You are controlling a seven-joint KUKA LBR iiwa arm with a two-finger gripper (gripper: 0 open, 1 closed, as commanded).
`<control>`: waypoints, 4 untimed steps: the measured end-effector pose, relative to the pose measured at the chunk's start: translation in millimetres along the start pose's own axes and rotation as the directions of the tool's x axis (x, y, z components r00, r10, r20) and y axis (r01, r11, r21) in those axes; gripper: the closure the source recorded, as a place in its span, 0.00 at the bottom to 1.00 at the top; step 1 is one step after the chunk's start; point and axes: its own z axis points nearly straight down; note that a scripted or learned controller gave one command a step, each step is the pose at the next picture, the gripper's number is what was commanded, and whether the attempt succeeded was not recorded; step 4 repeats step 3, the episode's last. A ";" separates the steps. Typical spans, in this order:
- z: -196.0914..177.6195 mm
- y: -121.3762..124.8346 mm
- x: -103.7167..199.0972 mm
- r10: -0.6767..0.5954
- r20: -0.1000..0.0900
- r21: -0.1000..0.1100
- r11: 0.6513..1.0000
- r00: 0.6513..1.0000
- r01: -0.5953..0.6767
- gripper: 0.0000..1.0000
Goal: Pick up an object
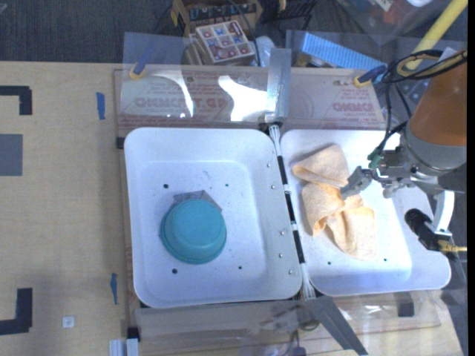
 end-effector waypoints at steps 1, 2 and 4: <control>102.5 83.5 4.0 -0.071 0.004 -0.011 0.997 0.997 0.071 0.00; 91.3 84.6 3.9 -0.070 0.004 -0.016 0.997 0.998 0.070 1.00; 8.2 119.9 43.9 -0.177 0.003 -0.004 0.984 0.984 0.177 1.00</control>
